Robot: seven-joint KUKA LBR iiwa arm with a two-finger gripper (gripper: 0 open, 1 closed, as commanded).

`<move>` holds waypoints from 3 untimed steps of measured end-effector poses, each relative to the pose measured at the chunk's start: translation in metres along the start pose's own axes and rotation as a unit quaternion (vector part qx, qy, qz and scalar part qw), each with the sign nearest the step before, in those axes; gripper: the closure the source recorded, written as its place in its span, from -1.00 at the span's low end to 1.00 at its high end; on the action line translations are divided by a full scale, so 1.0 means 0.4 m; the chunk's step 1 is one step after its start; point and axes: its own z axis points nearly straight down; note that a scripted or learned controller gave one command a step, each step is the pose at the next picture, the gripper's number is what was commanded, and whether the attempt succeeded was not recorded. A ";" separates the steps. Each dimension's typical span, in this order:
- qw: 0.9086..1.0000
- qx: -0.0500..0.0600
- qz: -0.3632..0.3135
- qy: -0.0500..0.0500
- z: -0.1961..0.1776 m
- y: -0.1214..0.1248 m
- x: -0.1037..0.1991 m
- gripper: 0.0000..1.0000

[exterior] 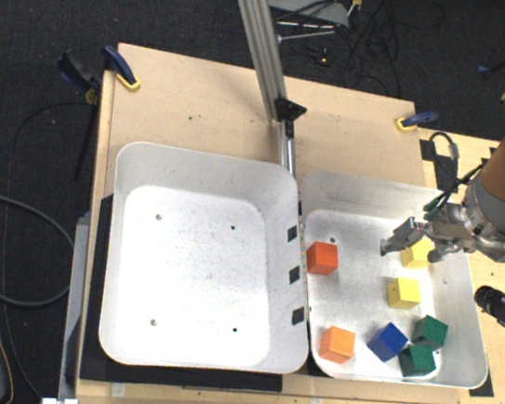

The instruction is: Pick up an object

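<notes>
The right bin (364,213) holds several small blocks. My gripper (417,244) hangs over its upper right part, open, with its fingers (396,240) spread wide. A yellow block (415,255) shows between and just below the fingertips; I cannot tell whether they touch it. A second yellow block (404,291) lies just in front of it. A red-orange block (322,258) sits near the bin's left wall. Along the front lie an orange block (337,344), a blue block (389,342) and two green blocks (431,330) (417,361).
The left bin (144,171) stands beside the right one, with black clips along their shared wall. A slanted metal pole (262,43) reaches down to the bins' back edge. Clamps sit at the board's back corners.
</notes>
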 end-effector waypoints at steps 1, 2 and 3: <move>1.000 0.000 0.001 0.000 0.113 -0.011 -0.011 -1.00; 1.000 0.000 0.001 0.000 0.247 -0.012 -0.009 -1.00; 1.000 -0.003 0.001 0.000 0.214 -0.010 -0.011 1.00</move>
